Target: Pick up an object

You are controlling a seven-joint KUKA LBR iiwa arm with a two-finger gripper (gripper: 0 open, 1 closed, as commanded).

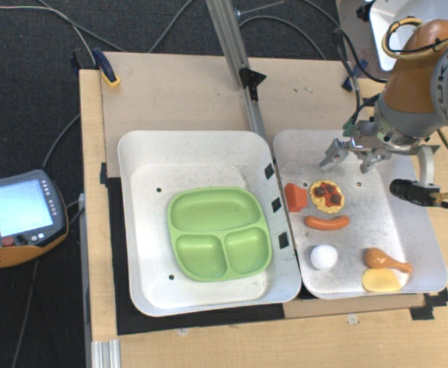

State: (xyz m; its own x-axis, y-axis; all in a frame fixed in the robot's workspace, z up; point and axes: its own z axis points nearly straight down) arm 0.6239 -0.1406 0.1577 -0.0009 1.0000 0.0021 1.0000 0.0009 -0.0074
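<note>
Toys (325, 195) fill right bin (377, 282); green tray (220, 232) fills left bin (143, 205).

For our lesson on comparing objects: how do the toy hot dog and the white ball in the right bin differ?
The hot dog is long, thin and orange-red; the white ball is round and pale. The hot dog lies crosswise, nearer the little pizza; the ball sits below it, nearer the bin's front edge. Both are small items resting loose on the right bin floor, untouched.

matt green plastic tray (220, 232), speckled white bins (143, 205), pale wooden bench (178, 90).
</note>
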